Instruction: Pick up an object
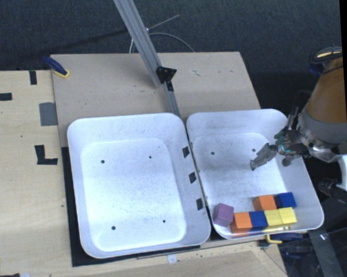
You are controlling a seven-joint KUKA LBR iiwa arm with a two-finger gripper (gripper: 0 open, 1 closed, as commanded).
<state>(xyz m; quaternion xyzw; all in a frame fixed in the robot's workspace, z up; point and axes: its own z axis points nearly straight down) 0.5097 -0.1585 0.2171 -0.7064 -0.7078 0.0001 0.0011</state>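
Camera view, end effector (264, 157): it sits over the right bin (231, 122), above the bare floor of that bin near its right wall, with my arm (328, 103) entering from the right. I cannot tell whether it is apart or together; nothing shows in its grip.

Objects lie along the near edge of the right bin, well apart from my end effector. A purple block (224, 213) stands at the left end. Beside it run an orange block (242, 220), a blue block (258, 219) and two yellow blocks (280, 217). Behind these sit a second orange block (264, 202) and a second blue block (285, 200).

The left bin (78, 135) adjoins the right bin on the bench (205, 85).
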